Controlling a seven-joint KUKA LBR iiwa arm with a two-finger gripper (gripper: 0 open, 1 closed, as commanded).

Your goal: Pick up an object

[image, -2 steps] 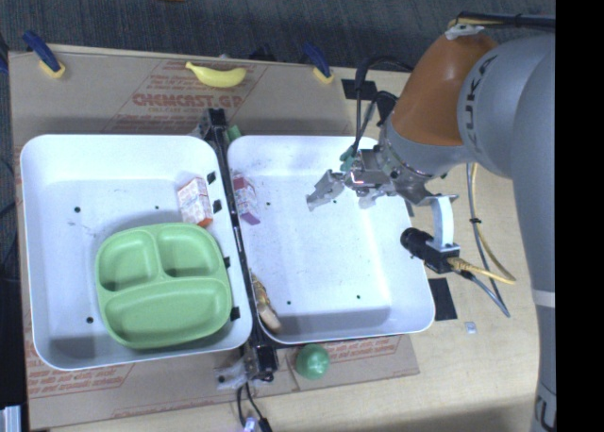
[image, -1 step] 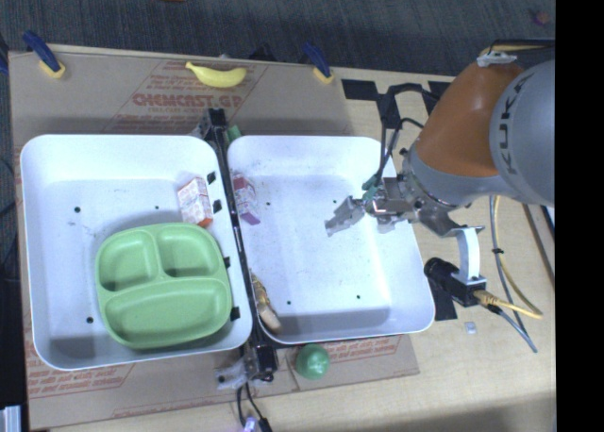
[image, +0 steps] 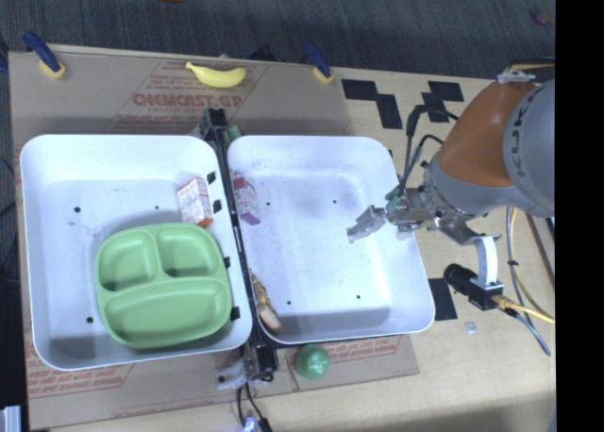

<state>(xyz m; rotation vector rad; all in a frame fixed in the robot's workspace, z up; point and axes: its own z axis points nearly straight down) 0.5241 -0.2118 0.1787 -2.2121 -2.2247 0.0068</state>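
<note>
Green tray (image: 165, 284) far from tool (image: 363, 226)

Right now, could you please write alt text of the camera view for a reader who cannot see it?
The gripper hangs over the right bin, near its right wall. The left bin holds a green tray and a small carton; a banana lies on the cardboard behind.

A: We've got one fixed cam above the bench (image: 491, 345), looking down at a slant.
B: Both bins, left bin (image: 57, 232) and right bin (image: 311, 152), in frame; arm (image: 495, 161) enters from our right.
</note>
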